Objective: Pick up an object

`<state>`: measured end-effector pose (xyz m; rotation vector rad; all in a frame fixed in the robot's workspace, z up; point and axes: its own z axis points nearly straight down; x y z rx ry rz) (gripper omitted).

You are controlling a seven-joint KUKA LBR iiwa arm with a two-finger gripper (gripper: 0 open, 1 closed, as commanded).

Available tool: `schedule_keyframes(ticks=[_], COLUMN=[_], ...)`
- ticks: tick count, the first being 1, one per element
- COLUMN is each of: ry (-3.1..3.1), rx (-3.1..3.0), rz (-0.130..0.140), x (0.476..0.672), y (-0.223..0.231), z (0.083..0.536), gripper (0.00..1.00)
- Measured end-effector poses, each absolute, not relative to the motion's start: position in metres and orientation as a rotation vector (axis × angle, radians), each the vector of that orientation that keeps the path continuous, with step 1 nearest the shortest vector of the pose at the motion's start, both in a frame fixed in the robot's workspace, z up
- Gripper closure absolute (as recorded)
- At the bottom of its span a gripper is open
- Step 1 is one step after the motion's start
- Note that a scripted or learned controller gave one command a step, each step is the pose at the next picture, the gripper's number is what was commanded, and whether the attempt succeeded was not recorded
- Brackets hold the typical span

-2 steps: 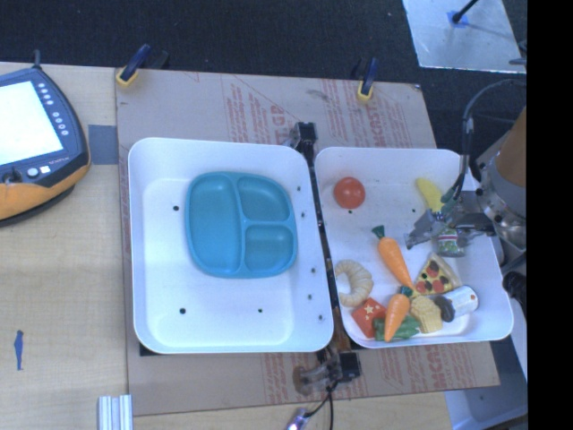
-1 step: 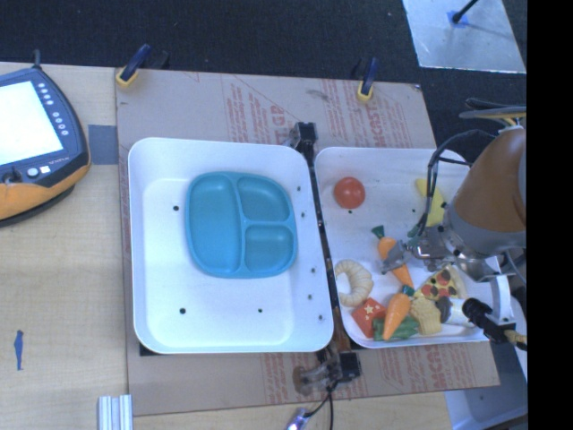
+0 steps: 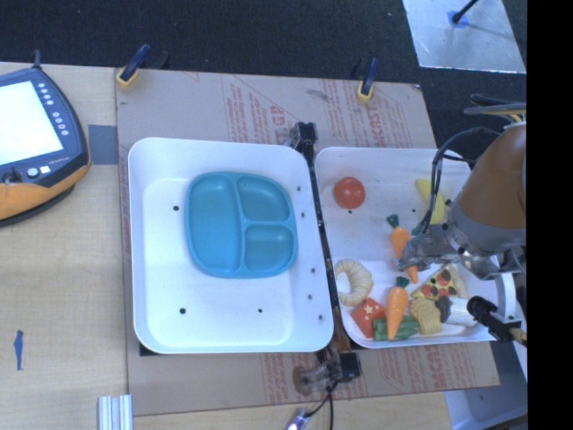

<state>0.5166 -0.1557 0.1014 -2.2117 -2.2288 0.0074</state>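
**Arm low over the toy pile, target not yet plain**

The likeliest thing to be picked is the small carrot (image 3: 399, 238) near the middle of the right bin (image 3: 376, 164), since the gripper (image 3: 419, 262) hangs just to its four o'clock, down among the toys. Whether anything sits between the fingers I cannot tell; the wrist hides them, and nothing looks lifted.

Round that carrot the toys crowd toward the bin's near edge. At six o'clock from it lies a bigger carrot (image 3: 396, 307) with a green bit beside it, and a red piece (image 3: 365, 314) touches that on the left. At eight o'clock is a pale ring-shaped pastry (image 3: 353, 281). A pizza slice (image 3: 440, 285) lies at four o'clock, just under the arm, with a brownish toy (image 3: 424, 312) below it. A red tomato (image 3: 349, 192) sits apart at ten o'clock, the easiest grab, I would guess, because nothing touches it. A yellow piece (image 3: 428, 191) is at one o'clock.

The left bin (image 3: 143, 240) holds a blue divided plate (image 3: 242, 224), probably laid there as a landing spot. Clamps (image 3: 134, 65) pin the cardboard mat at the far edge so the bins cannot slide. A pendant tablet (image 3: 36, 141) rests at far left.
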Motion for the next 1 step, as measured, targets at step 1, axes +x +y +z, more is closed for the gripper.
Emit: schedule_keyframes(ticks=[1], ry=[-2.229], rx=[-2.211], rz=[0.003], x=[0.4924], y=[-0.0741], z=[0.192], gripper=[1.0])
